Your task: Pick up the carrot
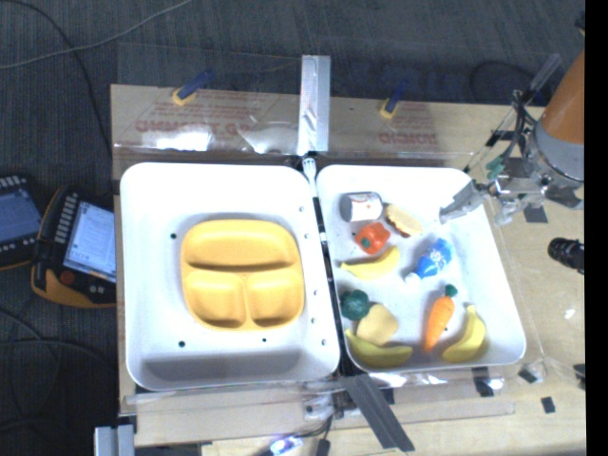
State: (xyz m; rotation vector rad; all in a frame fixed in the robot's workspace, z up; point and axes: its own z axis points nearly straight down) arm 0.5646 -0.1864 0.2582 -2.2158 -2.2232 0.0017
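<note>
The carrot is orange with a green top. It lies upright in the view, in the near right part of the right bin, between a yellow lump and a banana. My gripper hangs over the far right corner of that bin, well behind the carrot and apart from it. It points down and to the left, toward a tan piece of bread. Nothing shows in its grasp.
The right bin also holds a white can, a red tomato, a blue item, a green piece and two more bananas. A yellow divided tray lies in the left bin.
</note>
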